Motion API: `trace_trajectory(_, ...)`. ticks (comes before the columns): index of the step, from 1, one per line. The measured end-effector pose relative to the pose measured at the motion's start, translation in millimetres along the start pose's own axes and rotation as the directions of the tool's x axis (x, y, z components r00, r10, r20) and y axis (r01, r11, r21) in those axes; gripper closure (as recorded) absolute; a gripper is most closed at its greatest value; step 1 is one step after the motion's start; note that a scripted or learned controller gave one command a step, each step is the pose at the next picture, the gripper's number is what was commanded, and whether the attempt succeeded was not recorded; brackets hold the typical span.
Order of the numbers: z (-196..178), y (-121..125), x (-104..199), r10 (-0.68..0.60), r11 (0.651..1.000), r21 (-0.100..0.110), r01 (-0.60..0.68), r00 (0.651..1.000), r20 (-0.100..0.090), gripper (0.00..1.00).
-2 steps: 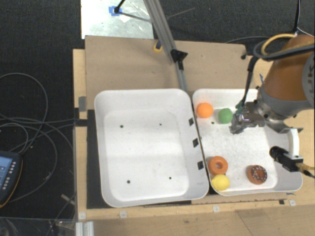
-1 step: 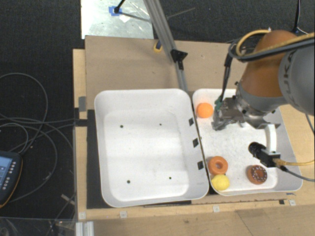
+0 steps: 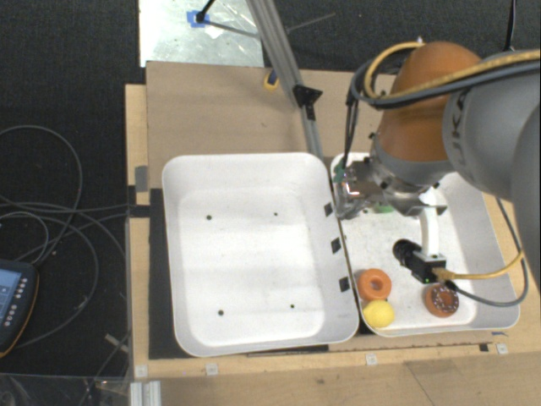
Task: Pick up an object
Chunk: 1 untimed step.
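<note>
Even, fairly bright overhead light washes the two white bins [image 3: 254, 252] almost featureless, with soft shadows along their inner walls. The dark floor [image 3: 59, 74] stays dim. The picture is slightly soft and grainy throughout.

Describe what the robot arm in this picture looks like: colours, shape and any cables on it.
The arm is thick, rounded and grey, with a glossy orange band above the wrist. Yellow and black cables loop over the band. Below it sits a metallic gripper. Another yellow cable runs to a small black part.
</note>
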State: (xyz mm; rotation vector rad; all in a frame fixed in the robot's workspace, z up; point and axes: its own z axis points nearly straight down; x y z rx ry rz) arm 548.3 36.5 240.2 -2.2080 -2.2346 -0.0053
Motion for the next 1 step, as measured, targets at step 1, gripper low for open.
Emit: trace_trajectory(1,-6.7,2.8,49.5,0.001,1.0,0.0,-0.001,1.0,0.0,1.0)
